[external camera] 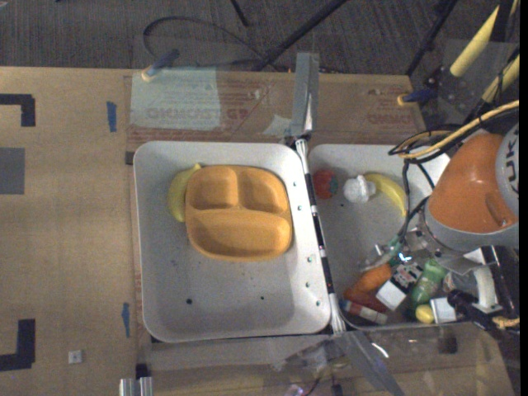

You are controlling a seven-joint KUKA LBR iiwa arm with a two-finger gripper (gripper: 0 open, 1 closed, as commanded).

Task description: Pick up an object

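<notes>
In the left bin we see an orange divided tray lying flat toward the far side, its 3 compartments facing up. A yellow piece peeks out from under its left edge. In the right bin we see a red item, a white object, a banana, and a jumbled pile near the front.

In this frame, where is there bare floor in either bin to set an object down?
Left bin: bare floor below the orange tray, toward the near rim. Right bin: a small patch under the banana; its near corner is crowded beneath the gripper.
</notes>
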